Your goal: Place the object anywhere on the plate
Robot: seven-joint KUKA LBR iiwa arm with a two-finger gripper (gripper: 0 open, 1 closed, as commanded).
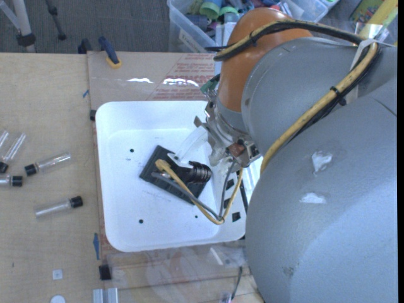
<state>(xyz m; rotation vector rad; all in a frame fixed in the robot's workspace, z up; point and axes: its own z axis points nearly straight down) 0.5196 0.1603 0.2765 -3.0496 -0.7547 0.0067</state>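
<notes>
Object: hidden or too unclear, you couldn't place it | white bin (120, 137): your arm (303, 169) reached in from the right, its end low over the bin's middle | jaws: spread couldn't be told | object-to-jaws bearing: unknown, best guess under the arm's end

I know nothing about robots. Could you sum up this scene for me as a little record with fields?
Arm: grey with an orange band, reaching in from the right, wrist low over the white bin
White bin: shallow, sitting on the wooden bench
Vials: clear, black-capped, lying on the bench left of the bin
Tub: clear plastic, beyond the bench, holding colourful items
</notes>
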